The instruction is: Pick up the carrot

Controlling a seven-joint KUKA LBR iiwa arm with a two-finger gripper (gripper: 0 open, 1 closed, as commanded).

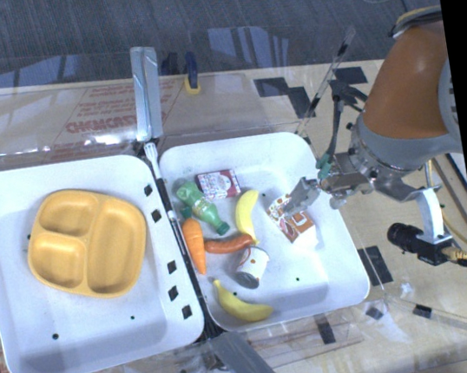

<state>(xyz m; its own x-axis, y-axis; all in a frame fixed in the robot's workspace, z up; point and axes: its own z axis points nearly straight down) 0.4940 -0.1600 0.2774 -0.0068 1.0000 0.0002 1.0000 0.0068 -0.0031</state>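
Looking down on your right bin (341, 283), you've got the carrot (194, 244) lying against its left wall, tip pointing toward the near edge. A green bottle (202, 207) sits just above it, and an orange-red pepper (228, 244) touches its right side. Your gripper (293, 201) hangs over the right half of that bin, right at a small carton (296, 223), well apart from the carrot. How wide the gripper stands, I cannot tell from this angle. A yellow divided plate (87, 241) rests in the left bin (18, 351).
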